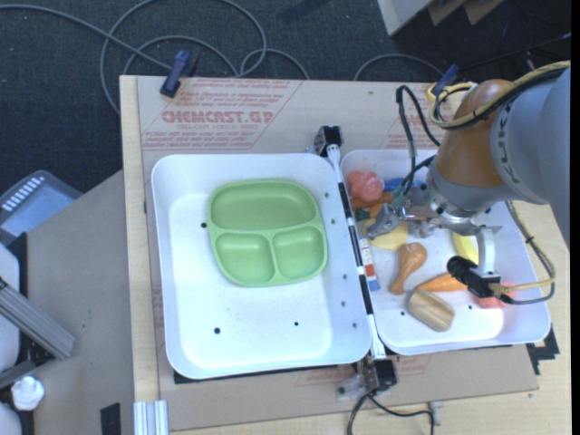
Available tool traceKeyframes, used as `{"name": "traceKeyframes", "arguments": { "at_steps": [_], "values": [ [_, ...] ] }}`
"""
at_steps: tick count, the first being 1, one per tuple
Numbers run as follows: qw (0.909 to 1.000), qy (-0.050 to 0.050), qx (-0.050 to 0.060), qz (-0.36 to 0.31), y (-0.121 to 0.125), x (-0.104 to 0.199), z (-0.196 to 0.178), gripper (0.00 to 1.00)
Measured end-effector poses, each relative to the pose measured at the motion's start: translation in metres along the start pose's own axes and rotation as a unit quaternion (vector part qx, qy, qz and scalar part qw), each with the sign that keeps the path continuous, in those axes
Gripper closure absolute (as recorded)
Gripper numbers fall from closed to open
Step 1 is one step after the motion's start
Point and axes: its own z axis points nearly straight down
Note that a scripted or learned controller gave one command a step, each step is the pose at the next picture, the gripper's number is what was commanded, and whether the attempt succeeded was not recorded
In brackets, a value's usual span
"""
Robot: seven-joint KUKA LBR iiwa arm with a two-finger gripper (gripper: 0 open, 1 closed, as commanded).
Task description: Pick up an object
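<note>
- Toy food clutters the right bin: chicken drumstick, bread roll, carrot.
- Gripper hangs low over the pile, hunting a pick; finger state: cannot tell.

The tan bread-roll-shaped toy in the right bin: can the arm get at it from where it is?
Probably yes. The tan bread-roll-shaped toy lies uncovered near the right bin's front edge, with the orange carrot-like piece touching its upper side, so a grasp might nudge that.
</note>
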Motion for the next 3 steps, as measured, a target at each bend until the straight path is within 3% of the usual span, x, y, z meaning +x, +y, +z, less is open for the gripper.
{"name": "traceKeyframes", "arguments": {
  "at_steps": [1,2,3],
  "values": [
    [1.0,0.0,0.002,0.001,-0.036,-0.017,0.005,0.0],
    [1.0,0.0,0.001,0.001,-0.036,-0.017,-0.005,1.0],
    [1.0,0.0,0.0,0.0,-0.02,0.052,-0.096,1.0]
  ]
}}
